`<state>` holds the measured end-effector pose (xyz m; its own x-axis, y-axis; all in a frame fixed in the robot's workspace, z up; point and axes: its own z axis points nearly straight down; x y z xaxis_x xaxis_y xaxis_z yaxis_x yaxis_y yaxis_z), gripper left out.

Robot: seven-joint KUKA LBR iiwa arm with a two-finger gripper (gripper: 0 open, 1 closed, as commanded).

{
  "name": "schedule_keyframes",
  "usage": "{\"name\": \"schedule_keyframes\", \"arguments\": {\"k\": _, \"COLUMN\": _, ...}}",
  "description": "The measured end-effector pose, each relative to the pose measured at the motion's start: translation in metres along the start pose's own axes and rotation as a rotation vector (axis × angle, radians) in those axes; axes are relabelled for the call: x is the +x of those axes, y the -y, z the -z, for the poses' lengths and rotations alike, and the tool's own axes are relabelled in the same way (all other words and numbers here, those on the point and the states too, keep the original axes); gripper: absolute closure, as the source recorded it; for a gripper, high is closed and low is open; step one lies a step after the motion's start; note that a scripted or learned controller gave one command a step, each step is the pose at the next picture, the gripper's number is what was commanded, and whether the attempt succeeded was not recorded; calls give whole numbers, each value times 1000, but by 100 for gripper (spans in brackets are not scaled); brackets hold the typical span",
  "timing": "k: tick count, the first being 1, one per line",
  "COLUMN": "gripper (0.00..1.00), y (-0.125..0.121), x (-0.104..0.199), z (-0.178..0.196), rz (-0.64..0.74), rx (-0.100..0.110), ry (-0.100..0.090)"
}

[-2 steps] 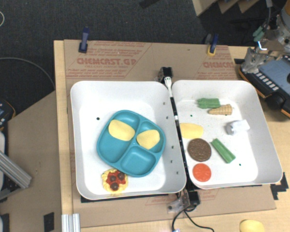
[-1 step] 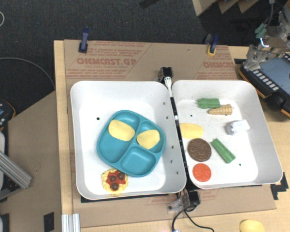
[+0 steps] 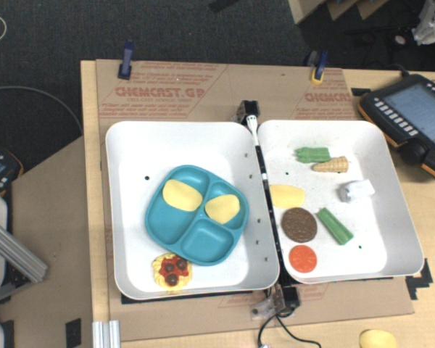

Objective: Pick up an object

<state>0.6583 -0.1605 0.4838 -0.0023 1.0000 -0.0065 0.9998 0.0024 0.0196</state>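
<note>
The right bin (image 3: 391, 194) holds several small toy foods. A green piece (image 3: 312, 154) and a tan cone (image 3: 330, 166) lie near its back. A pale grey block (image 3: 355, 191) sits right of centre. A yellow piece (image 3: 286, 195) lies by the left wall, with a brown round cookie (image 3: 299, 224) and a red disc (image 3: 302, 257) in front of it. A green stick (image 3: 334, 225) lies slanted beside the cookie. In the left bin (image 3: 127, 194) a blue divided plate (image 3: 196, 214) carries two yellow pieces (image 3: 182, 194), (image 3: 222, 208). A small pizza toy (image 3: 171, 270) lies at that bin's front.
A black teach pendant (image 3: 406, 118) rests on the bench at the right edge. Two clamps (image 3: 125, 59), (image 3: 318, 64) hold the cardboard at the back. A yellow object (image 3: 377, 338) lies off the bins at the front right. Cables run under the bins' front edge (image 3: 279, 307).
</note>
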Motion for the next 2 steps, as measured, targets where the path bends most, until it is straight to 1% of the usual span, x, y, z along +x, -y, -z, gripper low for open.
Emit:
{"name": "schedule_keyframes", "arguments": {"k": 1, "gripper": 100, "y": 0, "x": 1, "z": 1, "rz": 0, "rx": 12, "ry": -1}}
{"name": "schedule_keyframes", "arguments": {"k": 2, "gripper": 100, "y": 41, "x": -66, "z": -126, "rz": -10, "rx": 31, "ry": -8}}
